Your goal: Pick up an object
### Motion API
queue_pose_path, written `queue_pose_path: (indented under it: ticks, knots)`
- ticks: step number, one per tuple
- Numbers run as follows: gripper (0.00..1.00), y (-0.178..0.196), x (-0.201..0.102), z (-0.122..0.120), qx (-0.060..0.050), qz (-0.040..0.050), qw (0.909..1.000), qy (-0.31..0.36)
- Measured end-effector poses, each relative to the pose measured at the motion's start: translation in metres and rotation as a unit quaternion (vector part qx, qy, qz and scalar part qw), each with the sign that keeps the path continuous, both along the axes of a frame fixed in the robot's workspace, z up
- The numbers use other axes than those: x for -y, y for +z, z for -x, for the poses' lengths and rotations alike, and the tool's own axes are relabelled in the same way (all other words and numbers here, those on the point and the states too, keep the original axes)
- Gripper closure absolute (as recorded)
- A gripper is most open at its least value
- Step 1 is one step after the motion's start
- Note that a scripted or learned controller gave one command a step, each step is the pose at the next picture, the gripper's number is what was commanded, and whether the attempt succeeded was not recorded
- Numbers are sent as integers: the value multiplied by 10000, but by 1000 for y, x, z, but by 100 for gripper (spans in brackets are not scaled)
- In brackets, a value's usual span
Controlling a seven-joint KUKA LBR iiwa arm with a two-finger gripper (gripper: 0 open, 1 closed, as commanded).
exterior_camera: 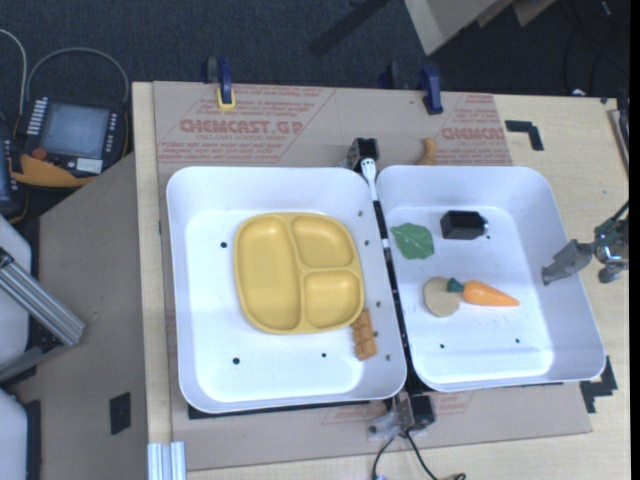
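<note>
While the bench (100, 268) lies spread under its brown cardboard sheet, the gripper (585, 258) sits at the far right, poised over the outer rim of the right bin (530, 358). Only a bit of grey metal shows there, and I cannot tell whether it is parted or closed; nothing is visibly caught in it.

Farthest from the gripper, across the middle seam, lies the left bin (200, 368). A yellow divided plate (298, 271) with three compartments fills its centre. Just off the plate's near corner, on the side toward the gripper, a small brown crumbly piece (364, 336) lies on the white floor, touching or almost touching the plate's edge.

The right bin, beneath the gripper, holds four small things, all well apart from the tool and further into the bin. Nearest to it is an orange toy carrot (490, 294), lying flat with its tip pointing toward the gripper. Its green top touches a tan round piece (439, 297) on the far side. Beyond these, toward the back wall, lies a black block (463, 225), and beside that, closer to the seam, a green leaf-shaped piece (412, 240).

Off the bench, far from the gripper, a handheld control pendant (70, 138) with a dark screen rests on the floor.
</note>
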State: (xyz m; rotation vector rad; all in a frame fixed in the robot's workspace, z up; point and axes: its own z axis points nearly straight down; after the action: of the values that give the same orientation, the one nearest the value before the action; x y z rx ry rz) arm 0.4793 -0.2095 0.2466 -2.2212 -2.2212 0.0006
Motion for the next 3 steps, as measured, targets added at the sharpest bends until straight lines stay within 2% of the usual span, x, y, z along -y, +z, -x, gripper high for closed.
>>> queue_pose_path:
  ticks: [1,3]
  knots:
    - [0,-52,-6,-9,-21,-14,10000,2]
    - [0,-153,9,-1,-25,-18,10000,-4]
